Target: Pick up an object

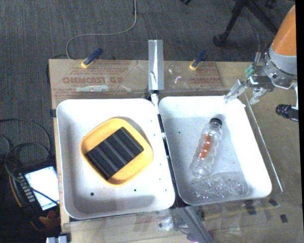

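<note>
A clear plastic bottle (206,147) with a black cap and an orange label lies slanted in the right bin (257,154). Below it, near the bin's front wall, sits a crumpled piece of clear plastic (219,186). A yellow block with a black ridged top (116,149) rests in the middle of the left bin (75,196). My gripper (240,96) hangs over the far right corner of the right bin, well above and to the right of the bottle. It is open, with nothing between its fingers.
A metal post (155,68) stands behind the gap between the bins. Two blue-and-yellow clamps (91,58) (198,59) hold the board at the back. Cables and a small screen device (37,185) lie on the floor at left.
</note>
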Controlling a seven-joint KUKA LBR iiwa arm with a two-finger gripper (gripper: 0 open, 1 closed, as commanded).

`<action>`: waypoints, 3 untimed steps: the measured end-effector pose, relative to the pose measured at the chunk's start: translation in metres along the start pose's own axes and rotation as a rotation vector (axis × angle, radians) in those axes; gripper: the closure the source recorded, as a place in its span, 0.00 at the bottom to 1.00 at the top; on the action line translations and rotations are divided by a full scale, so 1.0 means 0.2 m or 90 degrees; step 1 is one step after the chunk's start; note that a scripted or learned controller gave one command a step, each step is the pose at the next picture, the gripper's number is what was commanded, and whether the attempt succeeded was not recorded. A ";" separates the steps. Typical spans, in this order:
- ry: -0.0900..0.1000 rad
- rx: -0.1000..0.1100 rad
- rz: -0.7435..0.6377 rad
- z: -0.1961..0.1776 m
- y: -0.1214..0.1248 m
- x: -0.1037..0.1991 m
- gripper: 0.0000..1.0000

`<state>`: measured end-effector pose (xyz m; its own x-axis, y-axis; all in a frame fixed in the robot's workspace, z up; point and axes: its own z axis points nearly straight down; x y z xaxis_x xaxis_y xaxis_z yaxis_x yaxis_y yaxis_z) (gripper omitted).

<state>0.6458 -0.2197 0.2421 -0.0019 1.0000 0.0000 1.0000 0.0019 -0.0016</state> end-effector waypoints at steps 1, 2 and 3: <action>-0.001 -0.002 -0.059 0.74 -0.06 0.12 0.00; -0.005 -0.010 -0.198 0.75 -0.28 0.22 0.00; -0.002 -0.014 -0.198 0.70 -0.27 0.23 1.00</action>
<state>0.5914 -0.1737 0.1027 -0.3083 0.9513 -0.0061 0.9511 0.3083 0.0191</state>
